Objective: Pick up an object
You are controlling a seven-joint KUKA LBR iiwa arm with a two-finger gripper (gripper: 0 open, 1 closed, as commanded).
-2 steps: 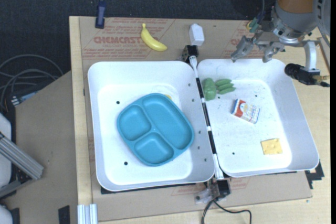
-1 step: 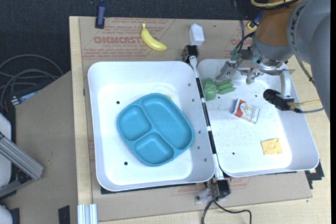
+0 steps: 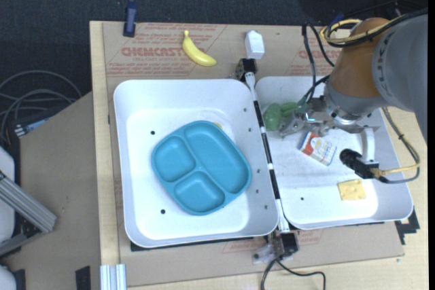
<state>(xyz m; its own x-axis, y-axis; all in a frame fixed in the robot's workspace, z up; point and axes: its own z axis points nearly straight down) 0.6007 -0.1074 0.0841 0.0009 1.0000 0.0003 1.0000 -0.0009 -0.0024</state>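
In the right bin (image 3: 319, 214), a green soft-looking object (image 3: 276, 114) lies near the far left corner. A small red and white box (image 3: 317, 147) rests in the middle. A yellow square piece (image 3: 351, 190) sits toward the front right. My gripper (image 3: 300, 121) is low in this bin, just right of the green object and just above the box. The grey arm with its orange band (image 3: 357, 71) comes in from the right and hides the bin's far right part. Nothing can be seen held in the gripper.
The left bin (image 3: 136, 105) holds a blue divided plate (image 3: 199, 166). A yellow banana (image 3: 196, 51), a white block (image 3: 255, 43) and a small blue item (image 3: 130, 18) lie on the board behind the bins. Cables hang around the arm at right.
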